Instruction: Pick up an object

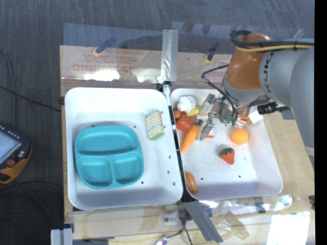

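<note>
Above right bin point(265, 182), hand point(210, 120) — beside carrot point(189, 138)

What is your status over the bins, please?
Gripper low in right bin, above the carrot. Nothing seen held. Orange and strawberry lie close by.

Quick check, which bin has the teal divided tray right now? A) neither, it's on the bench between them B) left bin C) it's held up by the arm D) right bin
B: the teal divided tray lies flat on the floor of the left bin, with a small sponge beside it, while the right bin holds the carrot and other toy food.
</note>
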Motion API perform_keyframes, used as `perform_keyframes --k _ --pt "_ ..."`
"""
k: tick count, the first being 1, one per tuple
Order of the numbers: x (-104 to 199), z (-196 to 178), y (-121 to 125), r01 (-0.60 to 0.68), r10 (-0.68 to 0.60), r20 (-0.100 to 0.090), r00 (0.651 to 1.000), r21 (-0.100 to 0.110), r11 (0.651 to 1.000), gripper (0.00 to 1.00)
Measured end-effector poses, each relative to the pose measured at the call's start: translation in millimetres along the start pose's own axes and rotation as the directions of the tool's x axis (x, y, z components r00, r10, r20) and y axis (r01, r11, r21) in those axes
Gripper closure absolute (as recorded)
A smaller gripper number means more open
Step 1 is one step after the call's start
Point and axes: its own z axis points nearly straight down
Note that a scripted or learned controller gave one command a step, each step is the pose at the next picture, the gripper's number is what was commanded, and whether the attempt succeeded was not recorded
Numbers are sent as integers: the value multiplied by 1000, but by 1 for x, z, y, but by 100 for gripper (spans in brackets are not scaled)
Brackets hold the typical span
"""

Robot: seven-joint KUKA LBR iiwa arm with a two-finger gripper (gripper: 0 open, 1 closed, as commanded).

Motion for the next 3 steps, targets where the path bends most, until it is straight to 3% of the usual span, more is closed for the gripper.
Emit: perform_keyframes --k 1,2,3 --pt "20 2 7 -102 102 30 994 -4 995 0" --pt "15 1 11 -240 240 18 971 -8 971 0" --pt "44 2 4 -390 390 29 920 -17 921 0"
